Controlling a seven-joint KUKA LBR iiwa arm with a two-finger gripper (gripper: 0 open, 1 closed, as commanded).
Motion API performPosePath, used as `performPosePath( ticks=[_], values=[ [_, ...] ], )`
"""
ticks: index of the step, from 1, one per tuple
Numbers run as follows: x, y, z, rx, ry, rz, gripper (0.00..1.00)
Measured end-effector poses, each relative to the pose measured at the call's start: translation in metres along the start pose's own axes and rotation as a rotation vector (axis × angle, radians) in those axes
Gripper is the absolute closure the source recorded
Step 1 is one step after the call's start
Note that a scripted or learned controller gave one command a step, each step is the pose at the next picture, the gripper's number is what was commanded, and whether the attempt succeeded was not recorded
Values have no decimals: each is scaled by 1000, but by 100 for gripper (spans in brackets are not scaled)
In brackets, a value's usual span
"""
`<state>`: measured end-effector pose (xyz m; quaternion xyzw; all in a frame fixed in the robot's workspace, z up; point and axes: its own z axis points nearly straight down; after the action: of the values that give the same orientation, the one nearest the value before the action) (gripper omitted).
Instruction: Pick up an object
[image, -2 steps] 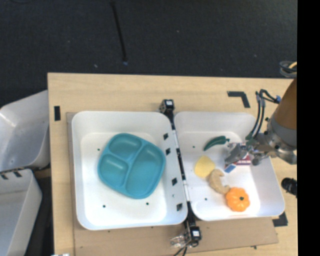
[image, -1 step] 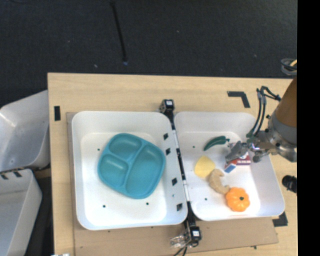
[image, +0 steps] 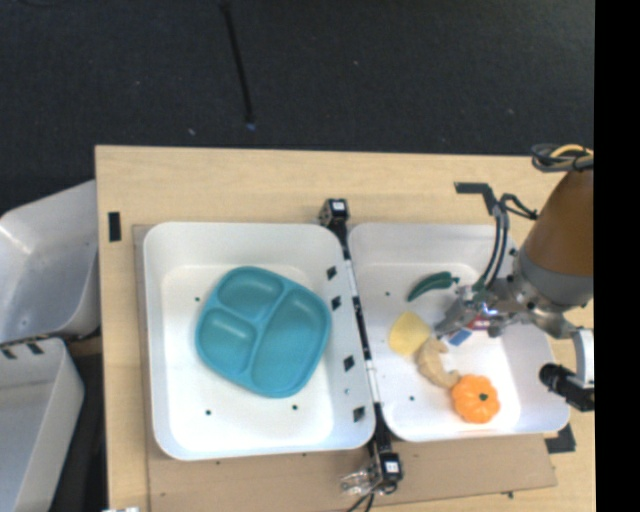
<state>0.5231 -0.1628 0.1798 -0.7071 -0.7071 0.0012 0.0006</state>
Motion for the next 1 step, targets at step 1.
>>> performPosePath(
  ticks=[1],
  values=[
    [-6,8,49,1,0,2,0]
  ],
)
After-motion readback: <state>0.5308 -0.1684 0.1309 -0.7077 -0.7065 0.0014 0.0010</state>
